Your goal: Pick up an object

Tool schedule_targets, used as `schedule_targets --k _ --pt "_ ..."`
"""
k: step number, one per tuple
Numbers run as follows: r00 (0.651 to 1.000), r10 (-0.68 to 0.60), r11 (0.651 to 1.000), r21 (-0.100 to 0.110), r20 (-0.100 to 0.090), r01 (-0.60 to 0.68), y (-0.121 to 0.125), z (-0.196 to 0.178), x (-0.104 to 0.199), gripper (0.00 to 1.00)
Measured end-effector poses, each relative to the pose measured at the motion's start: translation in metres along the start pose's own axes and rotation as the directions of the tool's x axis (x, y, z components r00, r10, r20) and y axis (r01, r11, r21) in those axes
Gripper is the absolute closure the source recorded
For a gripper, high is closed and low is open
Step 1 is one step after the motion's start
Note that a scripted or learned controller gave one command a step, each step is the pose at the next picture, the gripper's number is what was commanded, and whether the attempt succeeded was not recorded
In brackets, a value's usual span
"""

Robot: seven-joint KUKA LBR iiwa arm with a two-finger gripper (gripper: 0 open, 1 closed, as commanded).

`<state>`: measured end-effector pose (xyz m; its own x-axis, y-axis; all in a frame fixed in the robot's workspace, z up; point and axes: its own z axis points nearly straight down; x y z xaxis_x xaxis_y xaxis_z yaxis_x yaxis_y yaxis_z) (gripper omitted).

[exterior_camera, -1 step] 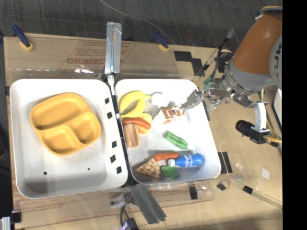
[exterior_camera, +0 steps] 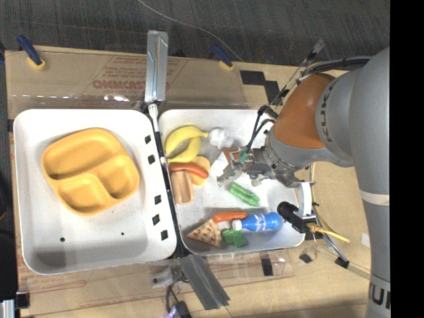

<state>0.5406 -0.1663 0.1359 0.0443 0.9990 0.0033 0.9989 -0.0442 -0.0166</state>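
Green pepper (exterior_camera: 244, 194) lies just below your gripper (exterior_camera: 233, 167); I cannot tell its fingers' state, so lower squarely over it, clear of the bottle (exterior_camera: 262, 223).

Place: a robot lab is indicated.
Bench (exterior_camera: 199, 68): cardboard-covered, held by clamps (exterior_camera: 30, 52) at its far edge.
Bins (exterior_camera: 33, 244): two, set side by side.
Arm (exterior_camera: 351, 111): cabled.

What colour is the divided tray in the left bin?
Yellow-orange: the divided tray, clearest in the camera view.
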Motion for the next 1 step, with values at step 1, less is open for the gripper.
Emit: schedule_targets --k 1 --pt "0.996 -0.093 0.995 -0.037 0.011 0.093 -0.0373 0.0368 -0.0026 0.0"
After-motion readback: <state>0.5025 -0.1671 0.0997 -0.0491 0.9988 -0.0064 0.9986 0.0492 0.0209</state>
